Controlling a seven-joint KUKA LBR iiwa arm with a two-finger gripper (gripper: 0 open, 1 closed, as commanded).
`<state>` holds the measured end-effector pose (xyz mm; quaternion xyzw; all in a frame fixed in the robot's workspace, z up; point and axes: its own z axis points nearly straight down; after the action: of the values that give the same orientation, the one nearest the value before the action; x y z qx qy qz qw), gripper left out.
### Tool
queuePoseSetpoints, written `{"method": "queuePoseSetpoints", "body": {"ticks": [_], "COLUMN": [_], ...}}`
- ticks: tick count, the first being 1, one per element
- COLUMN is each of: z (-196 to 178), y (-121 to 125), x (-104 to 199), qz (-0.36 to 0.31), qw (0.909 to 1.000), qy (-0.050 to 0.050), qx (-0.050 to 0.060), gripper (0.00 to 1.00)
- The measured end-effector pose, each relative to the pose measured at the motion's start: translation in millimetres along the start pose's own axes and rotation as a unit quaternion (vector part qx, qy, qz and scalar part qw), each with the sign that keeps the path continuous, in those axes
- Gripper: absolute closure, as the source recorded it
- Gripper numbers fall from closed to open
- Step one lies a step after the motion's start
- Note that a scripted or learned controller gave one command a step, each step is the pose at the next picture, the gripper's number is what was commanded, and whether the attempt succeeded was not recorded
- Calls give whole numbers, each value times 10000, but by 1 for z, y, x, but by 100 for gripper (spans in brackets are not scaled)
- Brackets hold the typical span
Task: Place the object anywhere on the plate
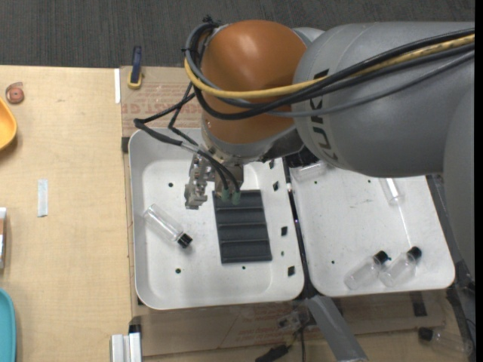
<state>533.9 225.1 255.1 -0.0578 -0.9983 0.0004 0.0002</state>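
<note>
Over the left bin (151,277) hangs the gripper (198,193); the arm (370,96) reads "KU".

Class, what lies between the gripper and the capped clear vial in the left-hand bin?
Nothing: the camera view shows only bare white bin floor between the gripper and the clear vial.

Arm (362,96) hides the far rim of the left bin (137,232), and the hand (198,191) is too murky to read. Orange dish (4,127) and teal thing (4,326) get chopped by the left edge.

A clear vial (164,223) with a black cap lies flat in the left bin (158,277).
</note>
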Motion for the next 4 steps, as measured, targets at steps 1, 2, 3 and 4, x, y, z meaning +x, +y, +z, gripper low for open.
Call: {"method": "queuePoseSetpoints", "body": {"ticks": [1, 2, 3, 4], "z": [-78, -81, -119, -182], "y": [-39, -58, -35, -53], "x": [-21, -5, 25, 28], "qz": [-204, -2106, -3725, -4951], "qw": [9998, 9776, 9280, 8688], "qy": [-16, -11, -28, -29], "qx": [-5, -6, -11, -8], "gripper": [100, 100, 100, 100]}}
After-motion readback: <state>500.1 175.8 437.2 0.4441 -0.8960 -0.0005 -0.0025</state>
